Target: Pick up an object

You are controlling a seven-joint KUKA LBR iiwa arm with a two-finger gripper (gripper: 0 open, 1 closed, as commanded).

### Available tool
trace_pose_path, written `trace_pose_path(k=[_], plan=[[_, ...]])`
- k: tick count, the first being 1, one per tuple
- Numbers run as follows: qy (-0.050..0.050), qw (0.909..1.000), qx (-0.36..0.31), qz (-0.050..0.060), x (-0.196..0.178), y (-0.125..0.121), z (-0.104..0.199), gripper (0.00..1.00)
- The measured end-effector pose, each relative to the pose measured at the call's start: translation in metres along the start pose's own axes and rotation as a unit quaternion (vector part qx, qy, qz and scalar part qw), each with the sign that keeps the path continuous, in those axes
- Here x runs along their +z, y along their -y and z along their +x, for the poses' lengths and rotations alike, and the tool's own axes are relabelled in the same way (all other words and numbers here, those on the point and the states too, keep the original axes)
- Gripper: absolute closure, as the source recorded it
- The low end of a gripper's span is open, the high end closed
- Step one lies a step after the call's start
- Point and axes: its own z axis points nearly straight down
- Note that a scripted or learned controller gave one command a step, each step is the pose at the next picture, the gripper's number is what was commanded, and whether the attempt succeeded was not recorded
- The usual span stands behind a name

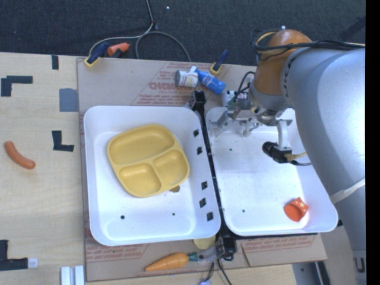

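Arm (309, 82) over right bin's (261, 218) far end, fingers' (237, 114) state unclear, orange obj (295, 209) near corner, untouched

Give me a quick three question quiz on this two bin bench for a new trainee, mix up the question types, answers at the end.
1. True or false: the yellow divided plate lies in the left bin.
2. Which thing lies in the right bin? A) carrot B) orange block C) sausage
3. Fill in: the carrot lies outside the bins, past the left bin's ____ edge.

Key: 1 true. 2 B, the orange block sits near the right bin's lower right corner. 3 bottom.
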Motion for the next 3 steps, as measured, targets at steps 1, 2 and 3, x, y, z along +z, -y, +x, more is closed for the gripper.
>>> trace_pose_path(k=[1, 2, 3], plan=[[0.0, 1.0, 0.0, 0.0, -0.01, 0.0, -0.0001, 1.0], [0.001, 1.0, 0.0, 0.001, -0.0094, 0.0001, 0.0001, 0.0], [0.001, 1.0, 0.0, 0.001, -0.0094, 0.0001, 0.0001, 0.0]])
